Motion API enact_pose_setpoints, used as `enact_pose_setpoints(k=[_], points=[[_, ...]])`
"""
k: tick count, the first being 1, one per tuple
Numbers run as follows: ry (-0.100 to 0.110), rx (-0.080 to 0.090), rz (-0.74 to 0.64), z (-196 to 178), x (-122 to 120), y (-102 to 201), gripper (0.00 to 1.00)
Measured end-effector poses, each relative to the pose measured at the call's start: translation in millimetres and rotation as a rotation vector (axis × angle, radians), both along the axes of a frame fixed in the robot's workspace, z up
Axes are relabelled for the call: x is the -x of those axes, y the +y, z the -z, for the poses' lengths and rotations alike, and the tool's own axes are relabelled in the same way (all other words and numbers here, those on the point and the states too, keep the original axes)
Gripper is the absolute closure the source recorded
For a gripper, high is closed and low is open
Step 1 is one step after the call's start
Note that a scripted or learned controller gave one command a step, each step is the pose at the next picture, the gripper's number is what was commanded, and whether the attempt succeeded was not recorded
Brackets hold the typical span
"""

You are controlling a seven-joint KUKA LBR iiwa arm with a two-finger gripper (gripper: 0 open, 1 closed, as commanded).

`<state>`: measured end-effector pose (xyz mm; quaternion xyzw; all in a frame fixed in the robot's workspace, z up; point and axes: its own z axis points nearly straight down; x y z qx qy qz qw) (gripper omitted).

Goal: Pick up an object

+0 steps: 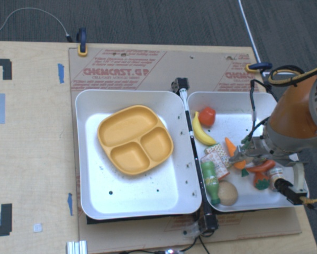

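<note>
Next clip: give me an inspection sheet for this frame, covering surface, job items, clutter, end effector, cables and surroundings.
Surface: cardboard sheet under two white bins; left bin, right bin.
Job's things: right bin holds tomato, banana, carrot, green bottle, potato.
Clutter: yellow divided plate in left bin.
End effector: low in right bin among the toys; grasp unclear.
Cables: yellow and black loops above the arm; white line on carpet.
Surroundings: grey carpet, clamps at bin edges.

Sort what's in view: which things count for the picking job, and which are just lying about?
For the job: pincer, banana, tomato, carrot, green bottle, snack packet, potato, right bin.

Lying about: yellow divided plate, left bin, orange clamp, blue tape.
</note>
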<state>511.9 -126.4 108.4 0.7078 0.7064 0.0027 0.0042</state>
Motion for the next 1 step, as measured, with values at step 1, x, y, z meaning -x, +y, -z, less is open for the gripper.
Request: enact_pose_setpoints(k=[1], points=[[0.008,-0.003,-0.004,-76.5,31.7,61.9,1.00]])
